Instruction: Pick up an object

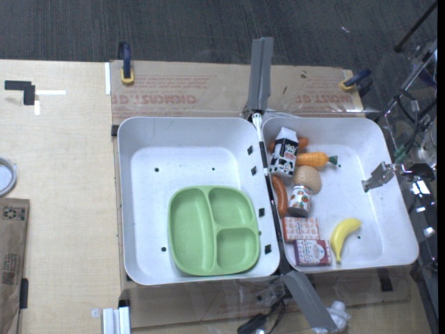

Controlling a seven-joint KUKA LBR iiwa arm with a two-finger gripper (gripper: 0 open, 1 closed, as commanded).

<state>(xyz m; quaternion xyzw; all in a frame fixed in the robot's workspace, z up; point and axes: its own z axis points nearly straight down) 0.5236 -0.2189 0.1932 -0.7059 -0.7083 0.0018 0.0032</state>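
bench (62, 158): pale wood | floor (174, 12): dark grey | bins: white | pincer (376, 177): jaw state unclear

Right bin (389, 152) open rightward (items (300, 200) crowd left wall)

The right bin (389, 186) holds the objects, bunched along its left wall. A cow-print carton (284, 155) stands nearest the far edge, with a carrot (313, 160) beside it. Below come a potato (306, 179), a sausage (279, 193) against the wall, a small jar (300, 200), and two red boxes (302, 229) (312, 252). A banana (342, 236) lies apart, toward the near right corner.
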